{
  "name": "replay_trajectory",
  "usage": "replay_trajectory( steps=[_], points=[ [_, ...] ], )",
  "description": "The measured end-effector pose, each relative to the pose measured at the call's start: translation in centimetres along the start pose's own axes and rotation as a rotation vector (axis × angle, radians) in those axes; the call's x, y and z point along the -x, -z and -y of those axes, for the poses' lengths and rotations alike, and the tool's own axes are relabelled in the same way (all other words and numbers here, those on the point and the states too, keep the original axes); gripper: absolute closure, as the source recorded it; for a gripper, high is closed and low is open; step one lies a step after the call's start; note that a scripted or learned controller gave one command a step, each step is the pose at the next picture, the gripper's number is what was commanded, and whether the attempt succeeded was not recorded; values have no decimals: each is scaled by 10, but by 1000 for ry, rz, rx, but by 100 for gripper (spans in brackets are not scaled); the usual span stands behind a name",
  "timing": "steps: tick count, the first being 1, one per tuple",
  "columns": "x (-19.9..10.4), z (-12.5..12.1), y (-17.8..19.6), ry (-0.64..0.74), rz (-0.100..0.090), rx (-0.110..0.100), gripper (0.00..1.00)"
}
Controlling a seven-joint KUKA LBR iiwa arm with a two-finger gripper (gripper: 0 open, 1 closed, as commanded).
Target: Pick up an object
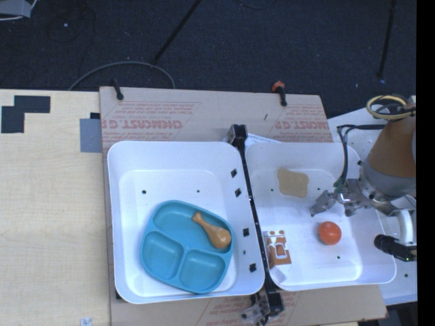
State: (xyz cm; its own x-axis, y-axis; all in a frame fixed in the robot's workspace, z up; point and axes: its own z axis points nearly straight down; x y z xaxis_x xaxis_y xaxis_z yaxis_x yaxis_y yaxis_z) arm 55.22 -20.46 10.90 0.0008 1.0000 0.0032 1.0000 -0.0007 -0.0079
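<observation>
Where the right bin (353,272) holds an orange ball (329,233), we see the gripper (334,204) spread above it, grasping nothing.

1. Left bin (129,161): blue divided plate (185,246) with toy drumstick (212,230) lying on it.
2. Right bin (306,277): red tomato (329,233), beige slab (293,182), small printed card (276,247).
3. Hand (334,202) above the right bin, just beyond the tomato, nothing between its fingers.
</observation>
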Motion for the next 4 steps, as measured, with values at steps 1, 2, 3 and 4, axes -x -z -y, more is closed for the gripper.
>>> replay_trajectory(
  steps=[1,2,3,4],
  points=[
    [1,-1,14,-3,1,4,100],
    [6,5,58,-5,3,8,100],
    [7,5,111,2,4,11,100],
    [-40,4,113,5,0,5,100]
  ],
)
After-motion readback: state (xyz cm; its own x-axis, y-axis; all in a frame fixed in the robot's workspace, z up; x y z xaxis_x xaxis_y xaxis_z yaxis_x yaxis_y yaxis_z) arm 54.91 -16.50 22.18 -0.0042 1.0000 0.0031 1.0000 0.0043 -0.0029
